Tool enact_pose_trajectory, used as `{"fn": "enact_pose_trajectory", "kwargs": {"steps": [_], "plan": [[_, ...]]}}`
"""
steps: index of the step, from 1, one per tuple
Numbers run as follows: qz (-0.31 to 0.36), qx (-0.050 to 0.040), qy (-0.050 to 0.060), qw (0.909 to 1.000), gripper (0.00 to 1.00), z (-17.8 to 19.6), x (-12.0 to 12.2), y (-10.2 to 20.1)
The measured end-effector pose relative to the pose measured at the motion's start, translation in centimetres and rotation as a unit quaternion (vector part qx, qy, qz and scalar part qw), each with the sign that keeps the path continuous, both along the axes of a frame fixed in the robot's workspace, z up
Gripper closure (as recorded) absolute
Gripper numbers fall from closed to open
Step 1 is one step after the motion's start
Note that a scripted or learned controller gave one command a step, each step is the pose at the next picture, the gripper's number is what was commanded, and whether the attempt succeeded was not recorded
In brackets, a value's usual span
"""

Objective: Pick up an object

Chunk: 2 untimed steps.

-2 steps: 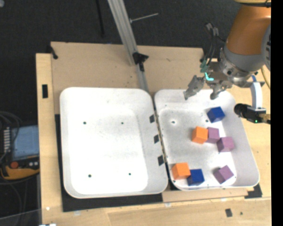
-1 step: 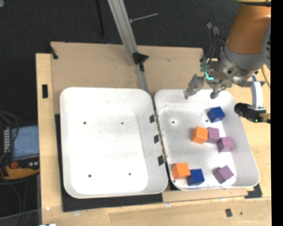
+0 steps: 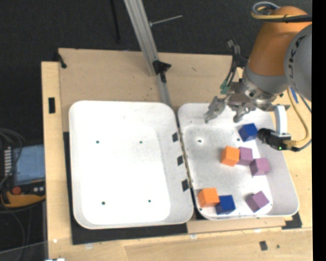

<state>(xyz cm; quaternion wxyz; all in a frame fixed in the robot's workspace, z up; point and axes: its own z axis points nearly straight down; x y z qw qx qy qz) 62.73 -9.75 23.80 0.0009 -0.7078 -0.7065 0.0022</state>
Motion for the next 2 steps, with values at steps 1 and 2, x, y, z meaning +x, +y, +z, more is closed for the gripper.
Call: {"fn": "enact_pose_trajectory", "kwargs": {"steps": [1, 2], "plan": [[0.0, 0.0002, 0.001, 1.0, 0.0, -6.3, 0.0, -0.2], [0.0, -0.0001, 0.0, 1.0, 0.0, -11.2, -0.3, -1.3]]}}
